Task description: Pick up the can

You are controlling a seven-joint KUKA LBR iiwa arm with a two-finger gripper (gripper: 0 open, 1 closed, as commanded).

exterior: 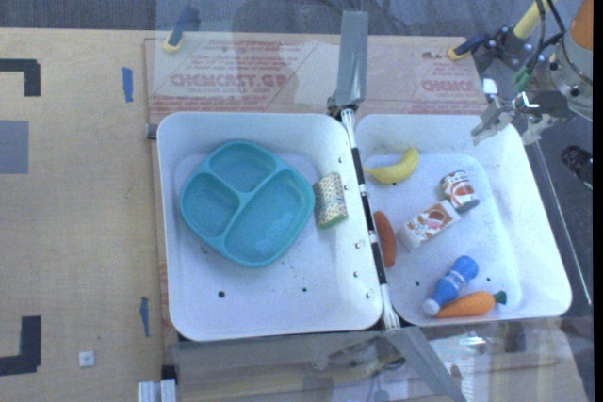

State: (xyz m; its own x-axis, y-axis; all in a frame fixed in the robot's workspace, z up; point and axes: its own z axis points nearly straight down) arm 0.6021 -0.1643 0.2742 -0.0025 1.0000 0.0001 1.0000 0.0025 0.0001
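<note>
Can (458,189) sits in the right bin (542,231), upper middle, lying tilted, just above the small carton (430,225) and right of the banana (396,166). My gripper (509,120) hangs over that bin's top right corner, fingers spread apart, nothing between them, well apart from the can.

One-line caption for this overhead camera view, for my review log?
Gripper hovers over the right bin's upper-right corner, apart from the can lying among banana, bottle and carrot; divided blue plate in left bin.
</note>
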